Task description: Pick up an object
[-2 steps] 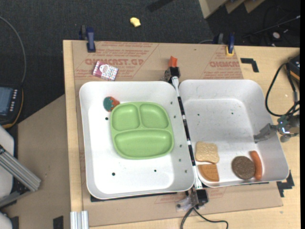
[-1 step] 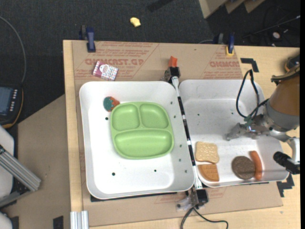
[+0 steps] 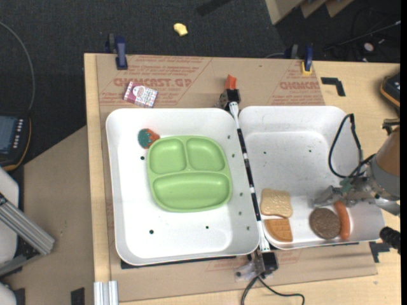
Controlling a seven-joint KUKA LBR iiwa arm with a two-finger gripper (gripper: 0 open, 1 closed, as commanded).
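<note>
The arm [image 3: 388,164] is cut off by the right edge. The gripper [image 3: 336,197] is too small to read, partly hiding the sausage [image 3: 344,220].

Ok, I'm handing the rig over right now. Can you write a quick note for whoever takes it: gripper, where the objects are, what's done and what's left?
Gripper: low over the right bin, near its right wall, just above the orange sausage. I cannot tell if it grips anything.
Right bin, near corner: sausage, brown round patty, pale toast slice, darker cracker next to it.
Left bin: green divided plate, with a small red-and-green item at its far left corner.
Done: arm is positioned at the sausage and patty.
Left: confirm a grasp and lift; nothing visibly raised yet.
</note>
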